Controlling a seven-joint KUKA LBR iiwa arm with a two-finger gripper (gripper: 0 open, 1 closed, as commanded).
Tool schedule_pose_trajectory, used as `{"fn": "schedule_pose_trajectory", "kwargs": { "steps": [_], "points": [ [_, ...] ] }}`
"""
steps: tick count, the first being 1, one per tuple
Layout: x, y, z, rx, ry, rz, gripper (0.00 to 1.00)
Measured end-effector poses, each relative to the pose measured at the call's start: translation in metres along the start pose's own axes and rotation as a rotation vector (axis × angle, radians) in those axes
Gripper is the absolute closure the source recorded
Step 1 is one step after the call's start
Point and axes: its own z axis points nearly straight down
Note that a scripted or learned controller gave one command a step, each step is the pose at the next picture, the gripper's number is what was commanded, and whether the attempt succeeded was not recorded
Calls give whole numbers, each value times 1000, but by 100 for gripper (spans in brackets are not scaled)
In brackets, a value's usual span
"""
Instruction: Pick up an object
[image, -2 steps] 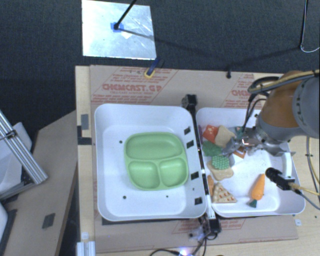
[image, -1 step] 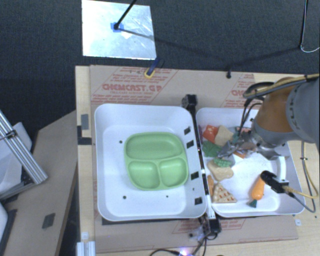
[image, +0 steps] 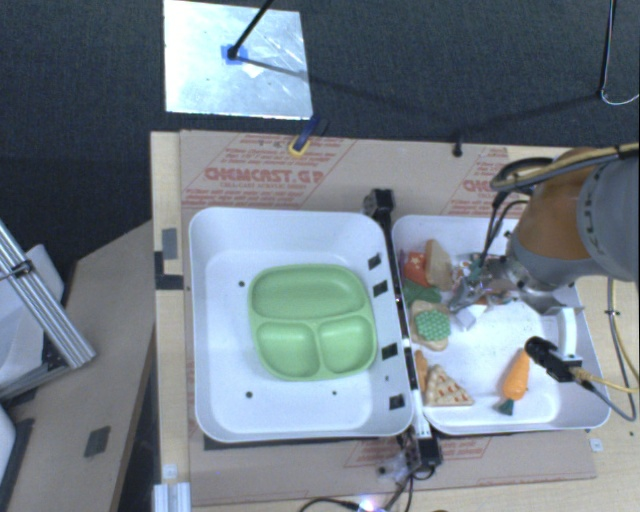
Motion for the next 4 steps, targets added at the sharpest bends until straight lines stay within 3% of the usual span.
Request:
{"fn": "schedule_pose_trajectory", "kwargs": {
  "steps": [2,3,4],
  "points": [
    [5,15,-98,3,0,-4,100],
    [5,17,-128,4,1,-5,100],
    [47,40,-124,5,2,-7,100]
  ]
}}
